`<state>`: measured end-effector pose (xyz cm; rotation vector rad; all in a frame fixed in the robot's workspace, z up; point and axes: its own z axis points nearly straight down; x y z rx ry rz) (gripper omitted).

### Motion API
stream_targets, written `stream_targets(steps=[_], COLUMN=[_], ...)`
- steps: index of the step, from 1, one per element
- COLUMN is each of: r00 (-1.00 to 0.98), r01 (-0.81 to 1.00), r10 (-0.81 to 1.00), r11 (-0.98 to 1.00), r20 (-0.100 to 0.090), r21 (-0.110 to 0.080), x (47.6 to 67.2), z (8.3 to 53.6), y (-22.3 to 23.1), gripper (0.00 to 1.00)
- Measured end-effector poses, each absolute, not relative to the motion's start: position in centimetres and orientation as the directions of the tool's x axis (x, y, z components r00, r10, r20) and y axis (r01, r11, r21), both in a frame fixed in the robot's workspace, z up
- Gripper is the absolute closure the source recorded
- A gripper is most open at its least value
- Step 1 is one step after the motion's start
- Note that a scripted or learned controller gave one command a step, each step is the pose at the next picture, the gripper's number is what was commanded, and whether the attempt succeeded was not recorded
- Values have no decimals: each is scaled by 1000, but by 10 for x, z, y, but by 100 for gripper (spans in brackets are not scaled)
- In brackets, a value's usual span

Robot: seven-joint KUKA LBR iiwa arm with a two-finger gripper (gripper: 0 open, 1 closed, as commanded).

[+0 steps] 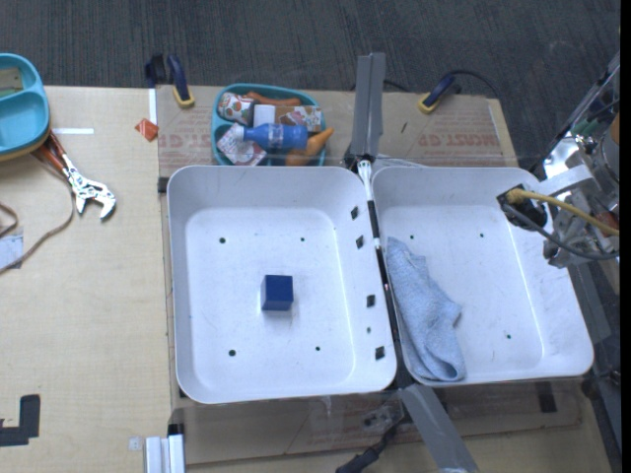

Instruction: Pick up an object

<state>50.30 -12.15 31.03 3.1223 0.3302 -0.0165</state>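
A small blue cube (278,292) sits near the middle of the left white bin (187,264). A crumpled pale blue cloth (424,308) lies along the left side of the right white bin (532,294), running down to its front wall. The arm's end with my gripper (582,200) hangs over the right bin's far right rim, tangled with a yellow cable and metal parts. It is well to the right of the cloth and far from the cube.
Behind the left bin stands a teal bowl (268,126) holding several small items. A wrench (87,193) and a teal tray (20,101) lie on the wooden bench at the left. Clamps (177,79) sit along the back edge.
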Motion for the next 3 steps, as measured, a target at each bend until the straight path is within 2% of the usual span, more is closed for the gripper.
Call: stream_targets(steps=[2,3], r00=[975,980], r01=[219,198], r10=[219,198], r11=[-976,-980], r20=[-23,-6], r21=[1,-1], x=[503,515], z=[325,279], y=[-122,-124], gripper=[100,100])
